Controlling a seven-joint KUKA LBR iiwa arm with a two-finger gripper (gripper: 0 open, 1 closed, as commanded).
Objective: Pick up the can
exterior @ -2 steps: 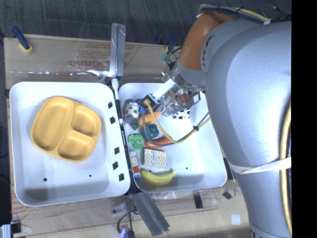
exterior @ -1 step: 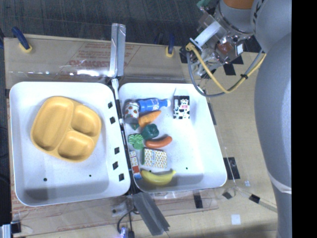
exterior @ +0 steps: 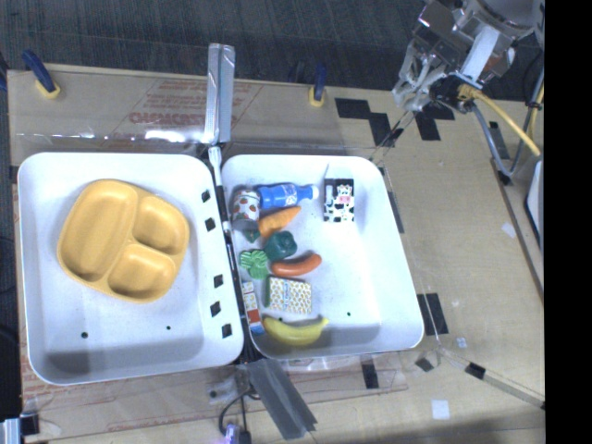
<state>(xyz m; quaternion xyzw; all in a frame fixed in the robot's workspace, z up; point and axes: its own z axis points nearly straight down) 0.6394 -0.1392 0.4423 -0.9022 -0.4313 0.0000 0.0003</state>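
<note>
The two white bins sit side by side, both below and to the left of the gripper (exterior: 413,86), which hangs outside them, above the bench past the far right corner of the right bin (exterior: 393,285). The left bin (exterior: 37,248), farthest from the tool, holds one yellow sectioned tray (exterior: 123,239) lying flat, likely parked there to stay clear of the picking. The grey arm (exterior: 481,17) comes in from the upper right, with the tool angled down and left toward the bins. Whether the tool is apart or together I cannot tell; it shows nothing clamped in it

In the right bin the small things crowd along the wall farthest from the tool, leaving bare floor on the near side. A banana (exterior: 294,328) lies lowest, then a patterned box (exterior: 289,295), a sausage (exterior: 296,265), a green pepper (exterior: 279,244), a carrot (exterior: 278,220) and a blue bottle (exterior: 282,195). A cow-print carton (exterior: 339,202) stands nearest the tool. The can (exterior: 244,204) lies on its side at the bottom-left of the tool's reach, touching the bottle and carrot, hard by the dividing wall, so I judge a clean grasp will be awkward
</note>
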